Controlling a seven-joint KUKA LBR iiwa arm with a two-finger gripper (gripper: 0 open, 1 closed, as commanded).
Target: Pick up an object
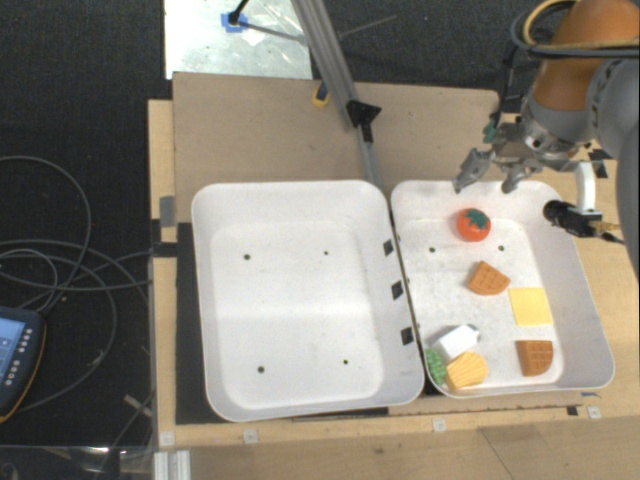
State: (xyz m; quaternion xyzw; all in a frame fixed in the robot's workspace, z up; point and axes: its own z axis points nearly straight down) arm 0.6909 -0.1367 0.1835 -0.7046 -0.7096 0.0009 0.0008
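Over the right bin's point(575, 268) far edge you see the gripper point(492, 176), its two fingers point(468, 175) spread apart with nothing between them. Just below it in the view, apart from the fingertips, the tomato point(474, 224) lies on the bin floor, red with a green top. Nearer to you in the same bin you find a brown wedge point(488, 279), a yellow square point(530, 306) just right of it, and a brown waffle block point(535, 357) at the front right. At the front left corner a white block point(458, 341), a green piece point(436, 366) and a yellow piece point(467, 371) crowd together, touching. On your left sits the left bin point(215, 208), side by side with the right one.
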